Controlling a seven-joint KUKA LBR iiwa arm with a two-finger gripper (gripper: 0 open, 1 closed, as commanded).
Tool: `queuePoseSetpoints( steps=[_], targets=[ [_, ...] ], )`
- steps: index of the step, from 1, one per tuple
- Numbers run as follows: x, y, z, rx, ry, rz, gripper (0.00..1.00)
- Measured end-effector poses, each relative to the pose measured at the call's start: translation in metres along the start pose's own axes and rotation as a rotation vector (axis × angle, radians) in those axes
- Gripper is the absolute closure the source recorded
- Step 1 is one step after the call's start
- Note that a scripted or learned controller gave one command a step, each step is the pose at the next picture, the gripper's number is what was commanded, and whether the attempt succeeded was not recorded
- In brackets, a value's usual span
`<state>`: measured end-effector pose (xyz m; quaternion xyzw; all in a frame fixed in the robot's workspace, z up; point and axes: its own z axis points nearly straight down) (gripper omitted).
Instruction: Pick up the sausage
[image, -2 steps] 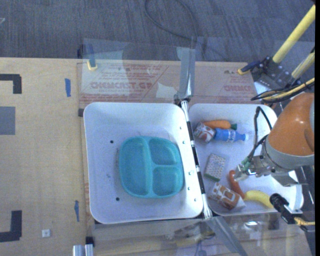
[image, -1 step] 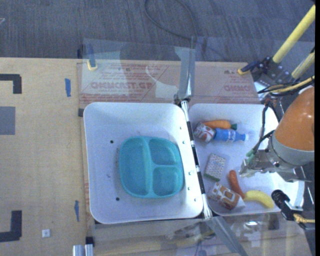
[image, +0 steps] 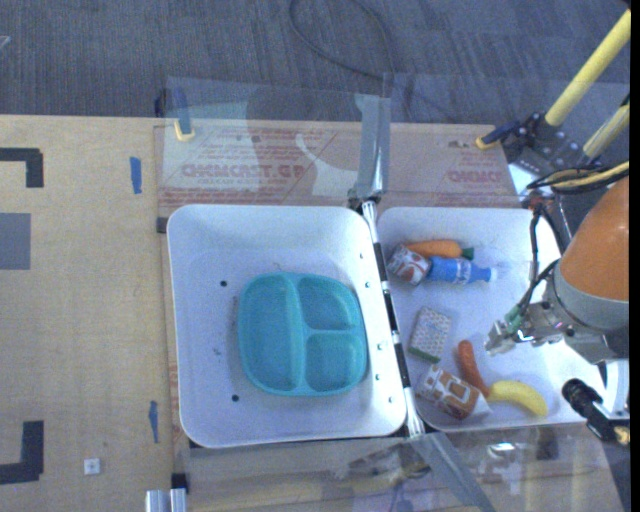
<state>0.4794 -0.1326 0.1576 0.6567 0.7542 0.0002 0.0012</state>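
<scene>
The sausage (image: 467, 366) is a short red-orange link lying in the front part of the right bin (image: 530, 225). It sits between a brown packet (image: 449, 392) and a yellow banana (image: 520, 397). My gripper (image: 506, 337) hangs over the right side of that bin, a little to the right of the sausage and farther back. Nothing shows in its grasp. The grey wrist and orange band (image: 600, 265) reach in from the right edge.
At the back of the right bin lie a carrot (image: 436, 248), a blue bottle (image: 458, 270) and a small can (image: 407, 265). A speckled green-edged pad (image: 430, 333) lies mid-bin. The left bin (image: 200, 240) holds a teal divided tray (image: 302, 334).
</scene>
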Motion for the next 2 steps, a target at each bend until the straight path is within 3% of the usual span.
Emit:
queuePoseSetpoints(
  steps=[1, 2],
  targets=[
    [0.016, 0.002, 0.018, 0.003, 0.003, 0.136, 0.0],
    [0.011, 0.002, 0.0, -0.001, 0.0, -0.064, 0.0]
  ],
)
